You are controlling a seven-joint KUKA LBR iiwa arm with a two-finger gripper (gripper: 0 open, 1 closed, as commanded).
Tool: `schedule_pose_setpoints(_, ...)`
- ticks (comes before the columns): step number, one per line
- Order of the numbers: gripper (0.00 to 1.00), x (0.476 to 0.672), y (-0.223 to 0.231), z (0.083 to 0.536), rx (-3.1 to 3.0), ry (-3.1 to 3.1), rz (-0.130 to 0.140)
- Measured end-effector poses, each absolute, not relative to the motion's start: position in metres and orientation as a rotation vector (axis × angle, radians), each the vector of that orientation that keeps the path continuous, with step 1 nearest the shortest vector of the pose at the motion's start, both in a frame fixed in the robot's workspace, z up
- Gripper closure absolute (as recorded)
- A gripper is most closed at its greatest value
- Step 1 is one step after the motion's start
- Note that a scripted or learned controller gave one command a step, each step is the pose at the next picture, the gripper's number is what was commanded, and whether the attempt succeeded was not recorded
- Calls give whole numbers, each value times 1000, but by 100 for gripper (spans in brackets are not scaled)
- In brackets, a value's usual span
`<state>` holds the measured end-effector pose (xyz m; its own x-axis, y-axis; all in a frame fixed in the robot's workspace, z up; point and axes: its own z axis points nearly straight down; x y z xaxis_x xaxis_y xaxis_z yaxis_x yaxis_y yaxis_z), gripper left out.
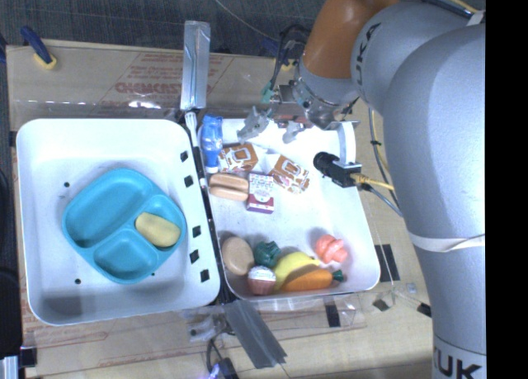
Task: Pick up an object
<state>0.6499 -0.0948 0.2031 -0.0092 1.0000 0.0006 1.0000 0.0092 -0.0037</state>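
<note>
From my seat I see the gripper (272,125) hanging over the far end of the right bin (369,241), its two pale fingers (254,125) spread apart with nothing between them. I take the blue bottle (211,142) as my landmark: it lies at the far left corner of that bin, against the divider, and the gripper sits just to its right and slightly farther from me.

Just right of the bottle is a brown-and-white snack packet (240,157), and a second one of the same kind (290,173) lies farther right. Directly nearer than the bottle is a hot dog (228,185), with a small red-and-white carton (261,191) touching its right side.

Well nearer than the bottle, along the bin's near wall, a cluster of toy food is packed together: a tan round piece (237,255), a dark green piece (266,252), a red-and-white ball (262,279), a yellow banana-like piece (295,267), an orange carrot (309,281) and a pink-orange fruit (331,248).

Left of the bottle, across the divider, the left bin (41,146) holds a blue divided plate (115,225) with a yellow lump (157,229) in its right compartment.
</note>
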Motion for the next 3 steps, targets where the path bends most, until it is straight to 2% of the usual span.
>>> schedule_pose_setpoints(1,0,564,-151,101,-2298,-2141,0)
schedule_pose_setpoints(2,0,628,-113,93,-1879,-2518,2)
schedule_pose_setpoints(3,0,647,-108,89,-1603,-2663,37)
